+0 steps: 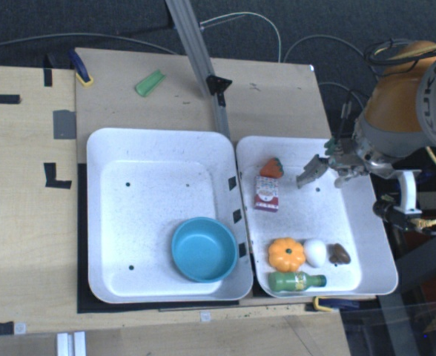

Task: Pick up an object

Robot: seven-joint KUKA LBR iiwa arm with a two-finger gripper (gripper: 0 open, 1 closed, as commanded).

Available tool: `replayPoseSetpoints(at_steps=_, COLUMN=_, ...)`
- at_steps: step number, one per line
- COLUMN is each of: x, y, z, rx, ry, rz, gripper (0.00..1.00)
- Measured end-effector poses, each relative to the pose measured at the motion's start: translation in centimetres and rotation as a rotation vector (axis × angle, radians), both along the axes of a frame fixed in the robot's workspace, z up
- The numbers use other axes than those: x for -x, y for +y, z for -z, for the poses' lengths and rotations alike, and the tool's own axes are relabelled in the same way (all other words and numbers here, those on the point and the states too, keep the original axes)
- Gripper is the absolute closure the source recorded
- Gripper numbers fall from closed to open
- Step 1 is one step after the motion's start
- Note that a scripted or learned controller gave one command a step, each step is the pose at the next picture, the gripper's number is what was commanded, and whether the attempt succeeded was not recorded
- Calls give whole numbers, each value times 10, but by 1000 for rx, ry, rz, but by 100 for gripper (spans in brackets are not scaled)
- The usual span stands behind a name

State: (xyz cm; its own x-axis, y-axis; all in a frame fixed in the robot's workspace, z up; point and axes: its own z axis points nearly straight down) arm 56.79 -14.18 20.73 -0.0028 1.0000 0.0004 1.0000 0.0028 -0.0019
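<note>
1. The red carton lies flat near the middle of the right bin, with the small orange-and-green piece just above it. These two are the things nearest the arm, so they are probably the easiest to pick.
2. The gripper hovers over the bin's upper right, fingers spread apart and holding nothing, well clear of the carton.
3. The pumpkin, white egg, brown lump and green bottle crowd the near edge, which makes them awkward targets.
4. The blue bowl sits alone in the left bin.
</note>
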Motion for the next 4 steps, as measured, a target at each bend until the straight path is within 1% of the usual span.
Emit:
replayPoseSetpoints(at_steps=1, x=0, y=0, z=0, rx=0, ry=-1, rz=0, gripper=0)
replayPoseSetpoints(at_steps=2, x=8, y=8, z=53, rx=0, ry=5, rz=1, gripper=0)
replayPoseSetpoints(at_steps=3, x=11, y=18, z=104, rx=0, ry=6, rz=1, gripper=0)
replayPoseSetpoints(at_steps=4, x=11, y=19, z=119, rx=2, ry=-1, rz=2, gripper=0)
